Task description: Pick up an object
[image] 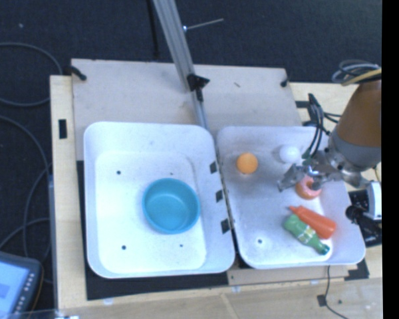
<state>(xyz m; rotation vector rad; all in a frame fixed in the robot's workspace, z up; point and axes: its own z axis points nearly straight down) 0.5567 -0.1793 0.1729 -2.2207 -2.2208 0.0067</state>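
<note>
The right bin [266, 244] holds an orange ball [247, 163], a white ball [288, 153], an orange-red carrot-shaped toy [314, 221], a green bottle-shaped toy [304, 234] and a small red-orange ring-like piece [309, 189]. My gripper [303, 178] hangs low over the right side of this bin, directly at the red-orange piece. One grey finger [287, 179] sticks out to the left of it. The arm's body covers the other side, so the hold on the piece is hidden.
A blue bowl [171, 205] sits in the middle of the left bin [106, 151]. A metal pole [176, 38] rises from the back of the bench between the bins. Cables lie at the right edge near the arm.
</note>
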